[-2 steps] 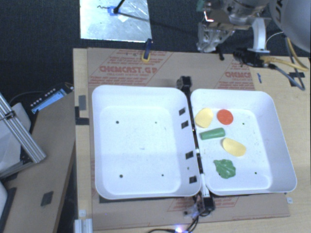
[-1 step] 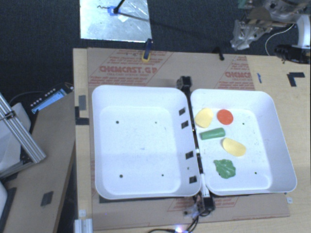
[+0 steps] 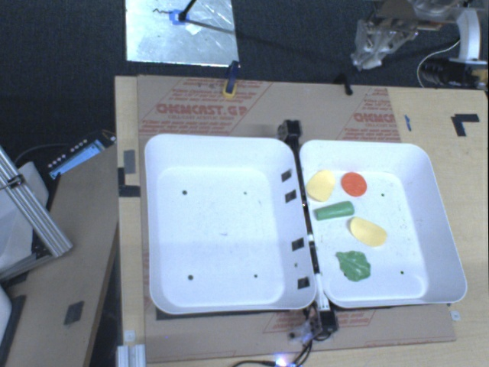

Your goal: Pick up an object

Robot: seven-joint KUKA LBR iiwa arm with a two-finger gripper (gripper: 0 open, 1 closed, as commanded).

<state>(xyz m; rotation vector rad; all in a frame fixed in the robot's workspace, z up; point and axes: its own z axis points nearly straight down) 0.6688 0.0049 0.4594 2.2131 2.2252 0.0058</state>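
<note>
Nearest in the right bin (image 3: 435,205), a smooth white shallow tray, lies a crinkled green leafy piece (image 3: 354,265). Beyond it lie a yellow oval (image 3: 368,232), a green cylinder (image 3: 334,211), a pale yellow rounded piece (image 3: 322,184) and a flat orange-red disc (image 3: 353,183), all close together. The left bin (image 3: 221,228) sits beside it on the table (image 3: 199,109). Farthest, the metallic tool (image 3: 376,46) hangs beyond the bins; whether it is open or closed cannot be told.

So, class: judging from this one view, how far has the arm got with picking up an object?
Nothing looks done yet. The tool hangs beyond the bins, over the dark floor. All five items, including the red disc and green stick, lie in the right bin. Reaching, grasping and lifting all remain.
</note>
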